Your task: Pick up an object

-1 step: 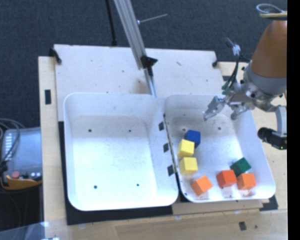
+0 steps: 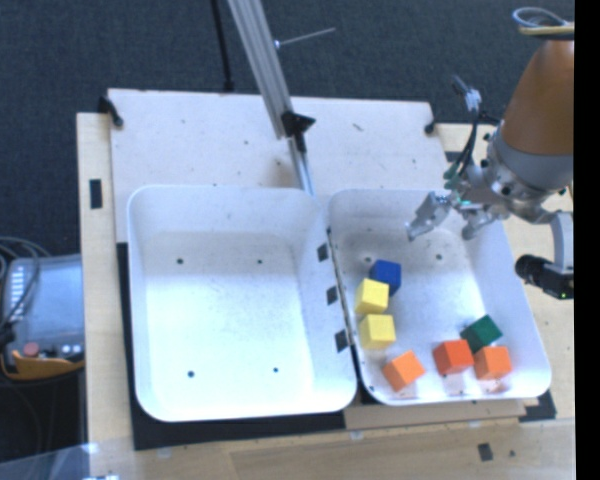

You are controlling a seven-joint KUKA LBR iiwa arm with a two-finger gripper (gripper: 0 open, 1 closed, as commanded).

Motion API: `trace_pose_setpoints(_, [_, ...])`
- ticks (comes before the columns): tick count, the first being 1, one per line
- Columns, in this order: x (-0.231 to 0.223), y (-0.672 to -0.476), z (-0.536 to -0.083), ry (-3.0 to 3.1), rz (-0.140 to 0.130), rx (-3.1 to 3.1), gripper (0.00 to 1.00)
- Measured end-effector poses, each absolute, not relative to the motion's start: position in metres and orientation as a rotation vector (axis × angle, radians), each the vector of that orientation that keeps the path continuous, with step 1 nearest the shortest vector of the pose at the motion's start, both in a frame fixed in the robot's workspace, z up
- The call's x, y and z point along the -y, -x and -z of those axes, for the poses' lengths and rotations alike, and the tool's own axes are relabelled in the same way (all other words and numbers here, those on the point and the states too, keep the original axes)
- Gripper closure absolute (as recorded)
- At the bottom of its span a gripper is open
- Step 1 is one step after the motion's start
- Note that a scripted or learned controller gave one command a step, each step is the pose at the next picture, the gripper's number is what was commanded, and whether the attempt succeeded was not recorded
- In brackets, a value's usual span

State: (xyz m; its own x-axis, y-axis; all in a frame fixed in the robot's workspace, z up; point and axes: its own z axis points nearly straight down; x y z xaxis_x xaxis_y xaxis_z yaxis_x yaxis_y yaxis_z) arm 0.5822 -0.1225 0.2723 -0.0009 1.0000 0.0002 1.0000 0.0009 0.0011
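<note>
In the camera view, the gripper point(image 2: 448, 220) hangs over the upper part of the right bin point(image 2: 515, 298), its fingers spread apart with nothing between them. It looks to be above the bin floor rather than on it, though the slant of the view makes height hard to judge.

The blocks lie toward six o'clock from the gripper. Nearest is the blue cube point(image 2: 386, 273), touching the upper yellow cube point(image 2: 373, 295) at its seven o'clock; the lower yellow cube point(image 2: 378, 329) sits just below. An orange cube point(image 2: 404, 369) lies apart near the front wall. At four o'clock of the bin, the green cube point(image 2: 482, 331) crowds two orange-red cubes point(image 2: 452, 356).

The lone orange cube is probably the cleanest target: open space on both sides for the fingers. Centre over it, align the jaws with its flat faces, then descend straight.
</note>
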Motion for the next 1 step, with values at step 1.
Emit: trace_pose_setpoints(1, [0.1178,-0.5757,-0.2259,-2.227,0.006,-2.22,0.0])
